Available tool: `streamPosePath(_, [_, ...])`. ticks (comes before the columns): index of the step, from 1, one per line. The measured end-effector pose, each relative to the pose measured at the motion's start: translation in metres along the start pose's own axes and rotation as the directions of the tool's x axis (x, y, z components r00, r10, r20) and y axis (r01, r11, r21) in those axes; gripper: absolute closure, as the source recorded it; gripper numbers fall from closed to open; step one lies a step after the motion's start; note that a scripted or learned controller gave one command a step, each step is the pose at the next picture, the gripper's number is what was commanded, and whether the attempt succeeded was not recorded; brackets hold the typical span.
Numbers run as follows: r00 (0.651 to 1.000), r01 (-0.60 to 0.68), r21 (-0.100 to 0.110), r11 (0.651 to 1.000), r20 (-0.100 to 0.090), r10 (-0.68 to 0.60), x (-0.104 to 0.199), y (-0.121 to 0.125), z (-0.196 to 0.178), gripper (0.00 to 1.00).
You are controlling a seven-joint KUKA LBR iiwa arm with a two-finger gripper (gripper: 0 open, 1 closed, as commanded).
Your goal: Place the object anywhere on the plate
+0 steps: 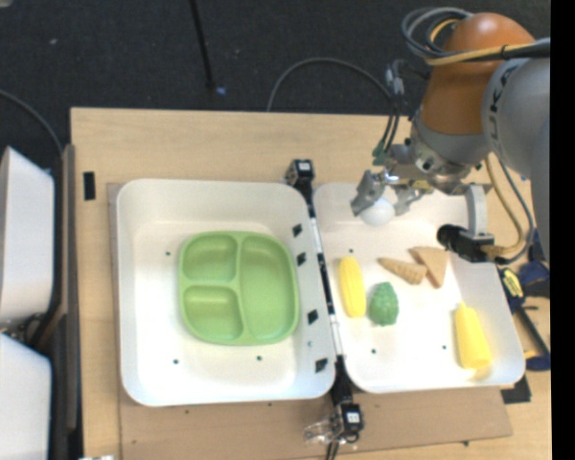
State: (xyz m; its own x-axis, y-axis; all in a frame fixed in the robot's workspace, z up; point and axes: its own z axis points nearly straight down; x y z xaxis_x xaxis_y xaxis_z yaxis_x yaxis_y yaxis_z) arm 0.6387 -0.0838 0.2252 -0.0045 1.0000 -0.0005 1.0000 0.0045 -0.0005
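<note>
A green divided plate (240, 287) lies in the left bin (144, 353). The right bin (412, 372) holds a yellow corn cob (351, 286), a green broccoli piece (383, 305), two tan wedges (417, 266) and a second yellow cob (471, 337). My gripper (381, 197) hangs over the far left corner of the right bin, up and to the right of the plate. A small white rounded object (376, 212) shows right at the gripper's tip; I cannot tell whether it is held or resting on the bin floor.
A black-clipped divider (314, 257) runs between the two bins. Cables (479, 233) and a black fitting trail at the right bin's far right side. White boxes (19, 218) stand off the bench's left edge.
</note>
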Motion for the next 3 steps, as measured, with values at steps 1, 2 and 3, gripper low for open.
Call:
streamPosePath(1, [1.000, 0.000, 0.000, 1.000, 0.000, 0.000, 0.045, -0.020, 0.002, 1.00])
streamPosePath(2, [1.000, 0.004, -0.001, 1.000, -0.003, -0.004, 0.104, -0.035, -0.009, 1.00])
streamPosePath(3, [1.000, 0.002, 0.001, 1.000, -0.002, -0.002, 0.153, -0.049, -0.001, 1.00])
